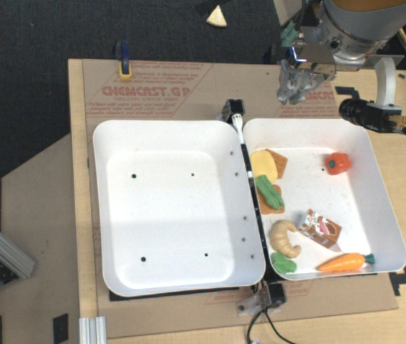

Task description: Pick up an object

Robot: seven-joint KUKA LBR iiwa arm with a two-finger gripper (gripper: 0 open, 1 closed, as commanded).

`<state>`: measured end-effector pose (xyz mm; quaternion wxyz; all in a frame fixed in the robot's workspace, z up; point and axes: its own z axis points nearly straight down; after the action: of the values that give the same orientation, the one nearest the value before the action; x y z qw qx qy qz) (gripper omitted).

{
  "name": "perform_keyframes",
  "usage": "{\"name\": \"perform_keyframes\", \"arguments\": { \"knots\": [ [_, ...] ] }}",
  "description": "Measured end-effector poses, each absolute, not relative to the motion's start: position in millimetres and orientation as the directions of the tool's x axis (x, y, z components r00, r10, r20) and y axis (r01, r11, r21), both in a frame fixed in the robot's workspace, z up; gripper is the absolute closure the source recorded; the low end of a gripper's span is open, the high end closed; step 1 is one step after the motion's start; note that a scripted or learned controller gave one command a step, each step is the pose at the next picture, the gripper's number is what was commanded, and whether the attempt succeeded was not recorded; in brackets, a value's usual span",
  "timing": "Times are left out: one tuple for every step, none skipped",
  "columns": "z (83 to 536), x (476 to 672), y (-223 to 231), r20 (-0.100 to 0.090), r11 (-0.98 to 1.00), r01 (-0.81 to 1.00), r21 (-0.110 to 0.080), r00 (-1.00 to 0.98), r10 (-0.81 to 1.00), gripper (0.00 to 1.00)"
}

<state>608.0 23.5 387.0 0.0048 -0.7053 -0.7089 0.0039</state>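
Two shallow white bins were seen side by side on the surface (88,192). The left bin (102,149) was bordered by a black strip where it met the right bin (382,185). In the right bin, several small objects were found. Nearest the dividing edge, a yellow piece (263,164) was laid over an orange-brown slab (280,162), with a green piece (268,190) just nearer. A tan croissant (285,236) was placed at the near side, touching a small green item (284,264). A brown and white packet (321,228) was set just right of the croissant, an orange carrot (343,263) lay along the near wall, and a red tomato (337,163) was positioned toward the far right. The jaws (296,92) were held above the surface beyond the right bin's far wall, well apart from every object; nothing was seen between them, and whether they were wide or narrow could not be told.
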Motion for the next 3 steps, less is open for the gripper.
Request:
{"name": "perform_keyframes", "arguments": {
  "knots": [
    [426, 618.2, 42, 0.001, 0.003, 1.000, 0.006, -0.003, 1.000, 1.00],
    [517, 634.9, 55, 0.000, 0.002, 1.000, 0.014, -0.002, 1.000, 1.00],
    [328, 660.1, 99, -0.001, 0.003, 1.000, -0.017, -0.003, 1.000, 1.00]
  ]
}}
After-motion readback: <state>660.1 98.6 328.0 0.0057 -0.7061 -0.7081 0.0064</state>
